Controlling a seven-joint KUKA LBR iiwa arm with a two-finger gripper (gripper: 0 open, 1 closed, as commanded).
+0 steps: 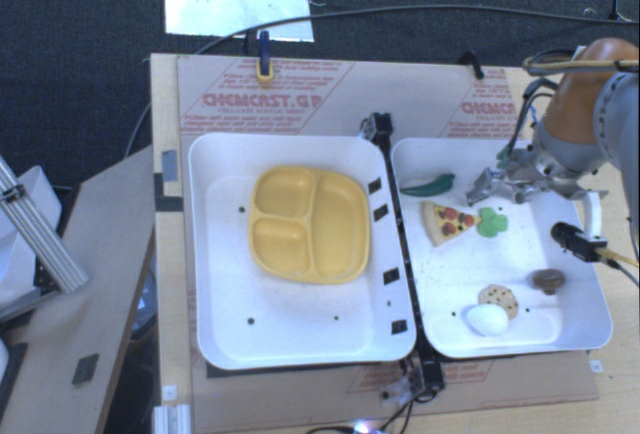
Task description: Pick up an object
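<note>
Gripper (497, 184) hangs low over the right bin (580, 322), near its far wall; finger spread cannot be told, nothing visibly held. Just below it lie a pizza slice (448, 221) and a green broccoli piece (491, 222). Green pepper (428, 186) to its left. Cookie (498, 299), white egg (488, 320), brown lump (547, 279) nearer the front. Yellow divided plate (308, 224) sits in the left bin (225, 322).

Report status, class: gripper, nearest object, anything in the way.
Gripper low in right bin, holding nothing visible. Broccoli just below it. Pizza slice alongside broccoli.
</note>
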